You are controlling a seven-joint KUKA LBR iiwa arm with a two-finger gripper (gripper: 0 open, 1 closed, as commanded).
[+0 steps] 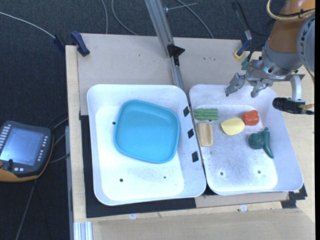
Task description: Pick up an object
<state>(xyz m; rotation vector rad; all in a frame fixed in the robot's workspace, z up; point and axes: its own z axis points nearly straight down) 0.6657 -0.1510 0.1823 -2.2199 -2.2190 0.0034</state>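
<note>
The right bin (280, 179) holds several small toys: a green piece (206, 114) near its far left, a tan bar (204, 134) below that, a yellow lump (232, 126), a small red piece (251, 117) and a dark green toy (261, 141). My gripper (245, 87) hangs above the far rim of this bin, up and to the right of the green piece. Its two fingers are spread apart with nothing between them.
The left bin (100, 149) carries a blue square plate (147, 130). A slanted metal rail (162, 19) runs down to the gap between the bins. Blue clamps (80, 43) sit at the bench corners. A pendant (22, 149) lies off the bench at the left.
</note>
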